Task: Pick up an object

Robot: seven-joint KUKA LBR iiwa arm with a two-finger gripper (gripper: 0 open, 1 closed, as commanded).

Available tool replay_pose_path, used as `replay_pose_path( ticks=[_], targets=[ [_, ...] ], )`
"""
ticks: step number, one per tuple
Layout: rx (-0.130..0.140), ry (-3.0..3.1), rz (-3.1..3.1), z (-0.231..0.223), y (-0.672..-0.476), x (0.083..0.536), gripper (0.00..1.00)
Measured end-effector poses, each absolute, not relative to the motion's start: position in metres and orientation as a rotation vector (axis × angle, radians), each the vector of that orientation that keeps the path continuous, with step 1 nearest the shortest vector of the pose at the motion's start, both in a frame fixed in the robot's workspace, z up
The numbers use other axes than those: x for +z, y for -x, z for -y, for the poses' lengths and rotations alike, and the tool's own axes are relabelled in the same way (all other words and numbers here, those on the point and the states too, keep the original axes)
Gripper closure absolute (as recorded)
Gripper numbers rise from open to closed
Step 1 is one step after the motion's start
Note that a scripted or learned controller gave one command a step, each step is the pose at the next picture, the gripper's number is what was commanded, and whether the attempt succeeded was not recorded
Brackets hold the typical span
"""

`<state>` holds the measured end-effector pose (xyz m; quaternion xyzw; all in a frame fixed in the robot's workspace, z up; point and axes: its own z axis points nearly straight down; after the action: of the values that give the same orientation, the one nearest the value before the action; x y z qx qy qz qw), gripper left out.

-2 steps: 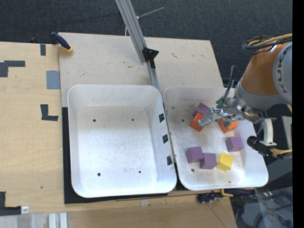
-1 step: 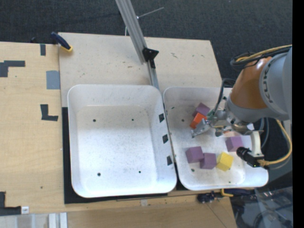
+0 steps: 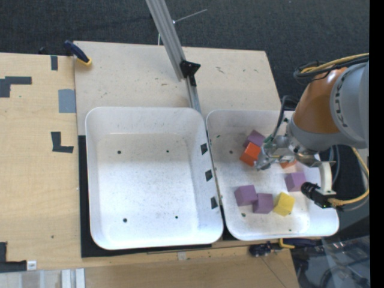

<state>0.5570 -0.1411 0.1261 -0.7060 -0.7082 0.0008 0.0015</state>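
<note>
Bench [image 3: 150, 77] of pale wood carries two white bins side by side on a dark mat. The left bin [image 3: 147, 122] shows only small dark specks on its floor. The right bin [image 3: 225, 122] holds the blocks. The arm [image 3: 333, 110], grey with an orange band, reaches in from the right over the right bin's far half. A metal rail [image 3: 165, 26] slants down from the top and ends at a black bracket [image 3: 189, 69] by the seam between the bins.

The gripper [image 3: 267, 158] hangs low over the right bin, just beside an orange block [image 3: 251, 153]; whether it touches the block, or whether it is spread or closed, I cannot tell.

A purple block [image 3: 256, 139] sits touching the orange one on its far side. Two purple blocks [image 3: 245, 194] [image 3: 263, 203] lie together near the front, with a yellow block [image 3: 284, 204] just to their right. Another purple block [image 3: 294, 180] lies behind the yellow one, near the arm. A bit of orange [image 3: 288, 165] shows under the wrist, too hidden to identify.

A small blue-and-yellow clamp [image 3: 78, 53] rests at the bench's far left corner.
</note>
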Motion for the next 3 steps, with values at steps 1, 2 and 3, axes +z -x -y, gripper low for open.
replay_pose_path(
  ticks=[1, 2, 3],
  targets=[
    [-0.003, 2.221, 2.225, 0.136, -0.562, 0.17, 1.0],
    [-0.005, 2.223, 2.228, 0.135, -0.566, 0.233, 1.0],
    [-0.001, 2.22, 2.224, 0.134, -0.567, 0.248, 1.0]
  ],
)
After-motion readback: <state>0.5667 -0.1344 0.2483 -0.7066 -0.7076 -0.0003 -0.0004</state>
